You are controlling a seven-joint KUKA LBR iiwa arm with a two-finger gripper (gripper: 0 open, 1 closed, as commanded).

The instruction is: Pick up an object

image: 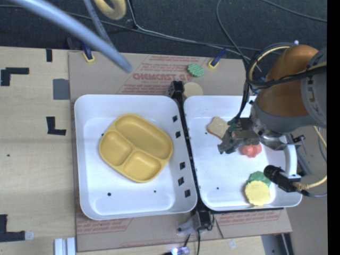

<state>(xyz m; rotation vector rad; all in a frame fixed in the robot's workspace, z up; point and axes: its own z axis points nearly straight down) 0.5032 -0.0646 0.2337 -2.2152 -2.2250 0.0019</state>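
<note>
The arm reaches in over the right bin (212, 195), with the gripper (232, 140) low above the bin's middle. It hangs between a tan cracker-like piece (217, 127) towards the far left corner of that bin and a small red-pink toy (251, 150) just beside it on the right. The dark gripper parts blur together from this angle, so I cannot tell how wide the fingers stand, and nothing can be made out between them.

A yellow toy with a green top (259, 192) lies near the near right corner of the same bin, well apart from the gripper. The left bin (85, 195) carries a yellow divided plate (135, 147) in its middle. On the surface beyond the bins a small green waffle-patterned piece (195, 69) lies near the far edge of the cardboard sheet.

By my reading, this is the approach or the descent onto a target, with the pick not yet made. The red-pink toy and the tan piece are the likeliest candidates. The next move calls for settling squarely over one of them, closing on it, then lifting straight up without nudging the neighbour.
</note>
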